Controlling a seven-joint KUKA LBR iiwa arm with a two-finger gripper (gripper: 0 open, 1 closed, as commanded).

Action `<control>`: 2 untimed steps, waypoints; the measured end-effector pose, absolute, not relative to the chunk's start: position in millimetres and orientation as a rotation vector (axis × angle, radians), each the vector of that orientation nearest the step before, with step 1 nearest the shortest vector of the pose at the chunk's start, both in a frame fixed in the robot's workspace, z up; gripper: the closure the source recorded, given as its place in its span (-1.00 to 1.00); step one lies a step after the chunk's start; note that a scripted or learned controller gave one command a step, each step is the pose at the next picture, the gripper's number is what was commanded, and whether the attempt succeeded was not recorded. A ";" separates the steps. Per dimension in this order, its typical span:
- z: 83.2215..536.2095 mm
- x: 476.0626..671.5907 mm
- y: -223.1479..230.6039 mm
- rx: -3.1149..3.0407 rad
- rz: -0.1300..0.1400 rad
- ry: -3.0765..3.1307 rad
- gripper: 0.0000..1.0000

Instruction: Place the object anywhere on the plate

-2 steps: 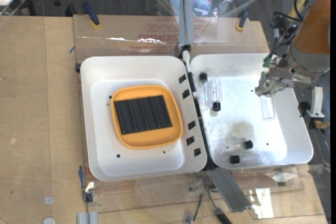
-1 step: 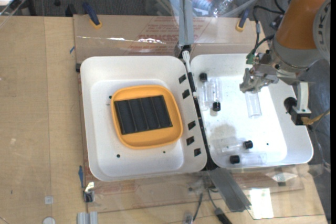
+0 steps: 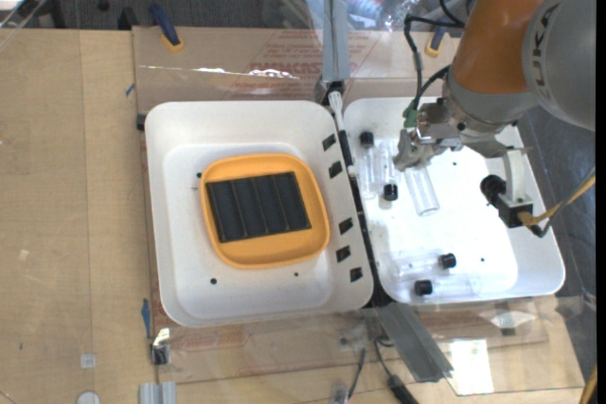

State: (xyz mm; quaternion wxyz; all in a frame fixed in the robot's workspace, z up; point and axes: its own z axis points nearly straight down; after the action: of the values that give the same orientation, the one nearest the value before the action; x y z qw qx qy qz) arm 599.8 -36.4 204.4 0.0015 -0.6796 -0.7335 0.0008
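In the right bin [image 3: 540, 274], my hand [image 3: 414, 156] hangs over clear vials [image 3: 423, 194]; I cannot tell its opening or any hold. The vials could roll, far from the left plate [image 3: 265, 253].

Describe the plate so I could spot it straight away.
Look at the left white bin of the two. In its middle lies the plate: square with rounded corners, an orange rim around a dark ribbed centre. Nothing else in either bin is orange.
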 end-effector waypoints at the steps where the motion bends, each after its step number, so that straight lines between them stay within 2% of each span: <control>1: 186.4 610.0 -24.4 -2.009 0.003 -2.411 1.00; 2: 192.2 614.1 15.8 -1.870 -0.002 -2.526 1.00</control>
State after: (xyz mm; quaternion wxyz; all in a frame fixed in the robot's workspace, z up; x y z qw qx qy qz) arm 614.1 15.8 192.2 -0.0006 -0.5951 -0.8036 -0.0005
